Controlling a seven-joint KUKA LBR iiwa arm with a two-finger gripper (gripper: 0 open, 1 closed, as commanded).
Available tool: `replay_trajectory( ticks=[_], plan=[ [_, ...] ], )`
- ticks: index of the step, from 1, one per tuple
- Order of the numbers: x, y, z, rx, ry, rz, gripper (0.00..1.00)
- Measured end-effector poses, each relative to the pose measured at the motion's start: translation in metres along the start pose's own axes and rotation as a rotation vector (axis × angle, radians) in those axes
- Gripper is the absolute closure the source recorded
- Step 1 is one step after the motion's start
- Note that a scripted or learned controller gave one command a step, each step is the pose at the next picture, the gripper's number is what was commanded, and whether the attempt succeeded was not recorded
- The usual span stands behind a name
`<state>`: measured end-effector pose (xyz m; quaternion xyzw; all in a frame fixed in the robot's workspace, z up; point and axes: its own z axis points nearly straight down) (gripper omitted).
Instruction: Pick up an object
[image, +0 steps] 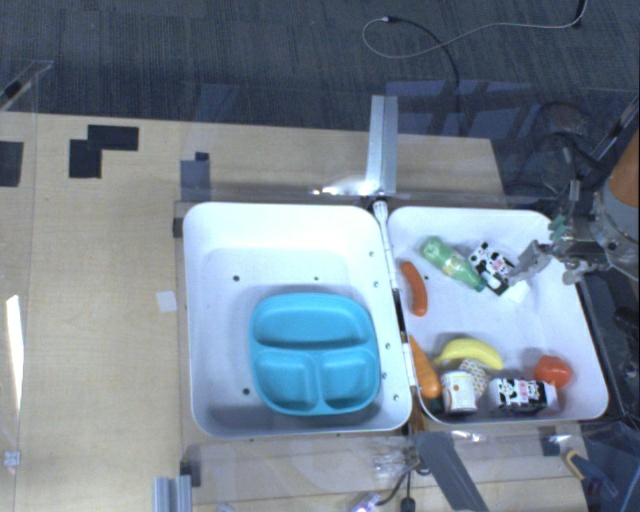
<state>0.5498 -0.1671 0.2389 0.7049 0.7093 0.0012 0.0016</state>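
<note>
Ok so here's where I'm at: my gripper (532, 262) is hanging over the far right part of the right bin (560, 325), close to its right wall, with the rest of my arm (612, 215) coming in from the right edge. Honestly can't tell from this angle whether it's open or closed, it's too small and blurry. Nothing visibly in its grip.

Closest thing to me is a little black-and-white cow-patterned toy (491, 266), just to the left of the gripper tip. Can't tell whether they're touching. Right up against that toy on its other side is a green bottle (449, 261), lying down at a slant. A small white scrap (516, 290) sits just below the toy.

More stuff in the same bin:
- reddish-orange sausage (414, 287) lying along the left wall
- carrot (425, 372) further down that same wall
- banana (470, 351) in the near half, roughly mid-bin
- small cup (460, 392) just below the banana, right beside the carrot
- cow-patterned carton (520, 394) on its side next to the cup
- red tomato-looking thing (553, 371) near the front right corner, just beside the carton

The left bin (215, 300) has a blue divided plate (315, 352) lying flat in it, towards the near side, well away from me.
</note>
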Motion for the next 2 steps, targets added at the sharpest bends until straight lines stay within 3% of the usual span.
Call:
replay_trajectory(
  ticks=[1,2],
  plan=[
    [0.009,0.042,0.06,0.001,0.0,-0.059,0.0],
    [-0.019,0.07,0.131,-0.024,-0.008,-0.064,0.0]
  ],
)
